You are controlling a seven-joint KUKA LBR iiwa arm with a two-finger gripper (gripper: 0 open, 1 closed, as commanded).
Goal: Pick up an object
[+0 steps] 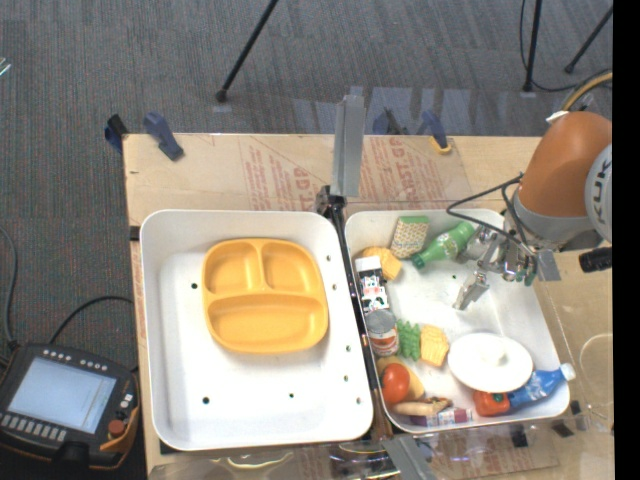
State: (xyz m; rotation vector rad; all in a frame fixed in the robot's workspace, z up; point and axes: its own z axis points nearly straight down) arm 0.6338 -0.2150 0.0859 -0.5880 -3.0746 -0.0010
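The right bin [528, 313] holds several small items: a green bottle [445, 245], a beige checked pouch [408, 236], a black-and-white box [371, 286], a small can [381, 333], a yellow corn piece [434, 345], a red tomato [396, 381], a white round plate [490, 361] and a blue bottle [535, 386]. My gripper [478, 274] hangs over the bare floor in the upper right part of this bin, just right of the green bottle and above the plate. It is open, and nothing sits between its fingers.
The left bin [170, 368] carries a yellow divided tray [265, 295]. A grey upright post [347, 158] stands behind the wall between the bins. The orange band of the arm [565, 173] reaches in from the right.
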